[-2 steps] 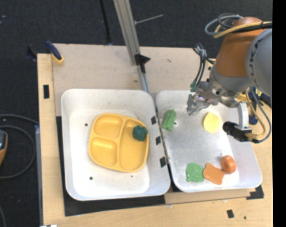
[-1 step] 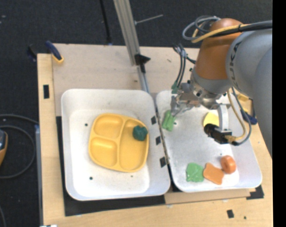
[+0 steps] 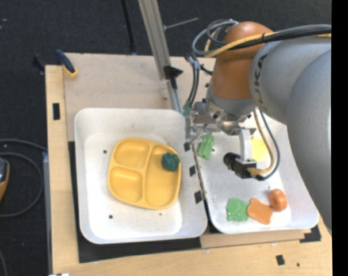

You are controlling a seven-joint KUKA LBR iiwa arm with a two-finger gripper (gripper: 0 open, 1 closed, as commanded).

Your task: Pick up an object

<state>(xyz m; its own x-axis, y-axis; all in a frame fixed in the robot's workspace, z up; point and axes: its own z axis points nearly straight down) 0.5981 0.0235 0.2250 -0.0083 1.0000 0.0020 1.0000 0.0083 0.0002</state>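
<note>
On the arm [image 3: 289, 68] beside the orange band, partial lettering reads "UK".

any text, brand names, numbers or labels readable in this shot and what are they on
"KUKA": dark letters running vertically on the grey arm, just right of the orange band; partly cut off and blurred, so read with some doubt.
No readable text on the yellow tray, the left bin, the right bin or the bench.

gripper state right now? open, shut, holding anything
Gripper: over the right bin, a light green object right at it; open or shut cannot be told.
</note>
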